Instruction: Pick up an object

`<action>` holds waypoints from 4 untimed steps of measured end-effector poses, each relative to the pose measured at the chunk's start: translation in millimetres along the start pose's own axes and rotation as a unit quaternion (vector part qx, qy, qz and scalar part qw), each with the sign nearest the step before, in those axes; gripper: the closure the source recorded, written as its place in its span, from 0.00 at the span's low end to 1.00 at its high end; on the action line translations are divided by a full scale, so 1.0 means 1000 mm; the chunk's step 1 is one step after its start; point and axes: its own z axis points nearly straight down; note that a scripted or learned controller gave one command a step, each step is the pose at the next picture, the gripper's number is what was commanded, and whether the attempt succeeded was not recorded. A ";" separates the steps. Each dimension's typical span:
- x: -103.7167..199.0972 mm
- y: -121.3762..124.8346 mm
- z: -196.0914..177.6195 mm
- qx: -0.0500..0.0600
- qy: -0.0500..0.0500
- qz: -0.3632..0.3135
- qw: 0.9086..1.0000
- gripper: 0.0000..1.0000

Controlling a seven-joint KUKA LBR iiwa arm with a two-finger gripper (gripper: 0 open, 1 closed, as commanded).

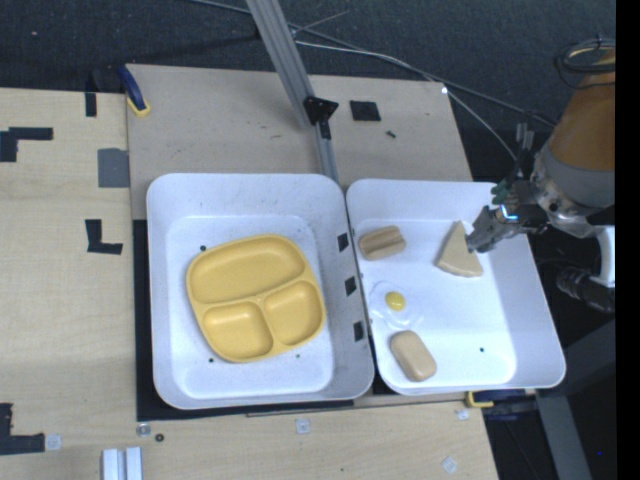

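Pale wood bench [60,298] carries two white bins; in the right bin [520,363], toward 1 o'clock, lies a tan wedge [457,253]. At the wedge's upper right edge sits the end effector [488,230] (spread or pressed together, I cannot tell), so a good grasp probably means centring over the wedge before descending.

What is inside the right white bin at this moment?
The right bin holds a wedge, a small brown roll, a tan oval piece and a fried egg. The gripper covers the wedge's upper right corner, so contact there cannot be seen.

Yellow divided tray [256,297], left bin [170,208]
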 end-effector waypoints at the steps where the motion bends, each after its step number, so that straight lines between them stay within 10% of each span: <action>1: 0.060 0.005 0.007 0.001 0.000 -0.001 1.000 1.00; 4: 0.217 0.003 0.013 0.002 0.000 -0.001 1.000 1.00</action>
